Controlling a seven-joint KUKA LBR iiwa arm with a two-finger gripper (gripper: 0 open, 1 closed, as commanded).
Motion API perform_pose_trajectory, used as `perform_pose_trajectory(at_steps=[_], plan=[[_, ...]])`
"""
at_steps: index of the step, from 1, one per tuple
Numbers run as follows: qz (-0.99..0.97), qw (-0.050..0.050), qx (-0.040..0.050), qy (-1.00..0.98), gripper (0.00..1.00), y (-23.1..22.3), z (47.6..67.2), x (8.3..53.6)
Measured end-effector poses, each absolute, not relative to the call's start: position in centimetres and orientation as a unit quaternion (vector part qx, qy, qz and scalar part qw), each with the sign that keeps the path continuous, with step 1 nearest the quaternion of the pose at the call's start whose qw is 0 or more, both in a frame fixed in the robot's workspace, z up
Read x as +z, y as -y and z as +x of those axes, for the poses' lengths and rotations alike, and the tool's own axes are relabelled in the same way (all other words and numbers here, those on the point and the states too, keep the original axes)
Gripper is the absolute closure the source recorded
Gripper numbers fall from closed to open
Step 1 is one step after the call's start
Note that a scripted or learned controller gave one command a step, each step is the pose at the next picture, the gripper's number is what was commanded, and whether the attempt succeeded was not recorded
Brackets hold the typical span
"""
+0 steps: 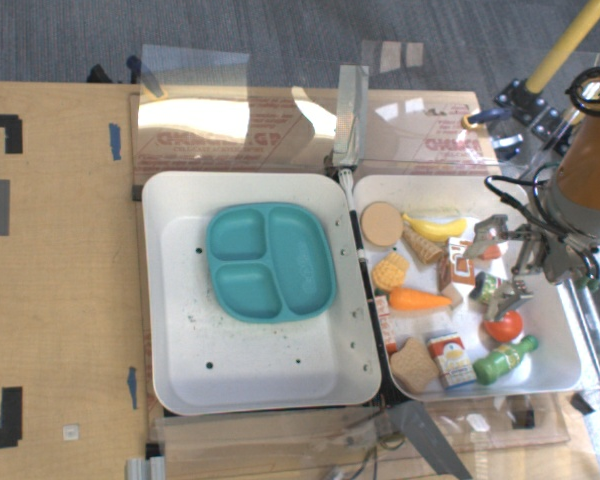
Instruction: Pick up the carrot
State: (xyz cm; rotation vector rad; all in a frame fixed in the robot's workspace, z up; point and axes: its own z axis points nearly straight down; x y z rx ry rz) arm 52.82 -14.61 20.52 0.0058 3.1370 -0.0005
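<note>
Carrot [421,300]: lies on its side in the right bin [560,368], toward the bin's left half, thick end left, tip pointing right.
Around the carrot: a waffle-patterned cracker [389,270] just beyond it on the far-left; a bread slice [412,365] nearer the camera; a small carton [451,358] on the near-right.
Far side of that bin: a round tan disc [381,224], a banana [436,228] and a cone [421,246] close together.
Right of the carrot: a tomato [503,325] and, nearer, a green bottle [502,361] lying down.
Gripper [502,268]: hangs over the right bin, right of the carrot and apart from it, above the tomato; whether its fingers are spread or closed cannot be told, as cables and metal parts clutter the spot.
Arm [585,173]: enters from the right, orange band showing.
Left bin [180,268]: holds a teal divided plate [271,261] with three compartments; dark specks dot the white floor.
Surface: brown cardboard [55,268] covers the bench to the left, with black marks and blue tape bits; clear plastic sheets lie beyond the bins.
Room: grey carpet [280,13] on the far side; a yellow pole [575,28] slants at far right.
</note>
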Motion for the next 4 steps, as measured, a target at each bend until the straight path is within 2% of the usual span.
perform_pose_trajectory(at_steps=[1,3,4], plan=[[-0.116,0.007,-0.0009,-0.993,0.0,10.5,58.0,9.0],[-0.105,0.008,-0.0036,-0.994,0.0,9.6,48.9,9.0],[-0.092,0.005,-0.0021,-0.996,0.0,9.5,50.5,8.9]])
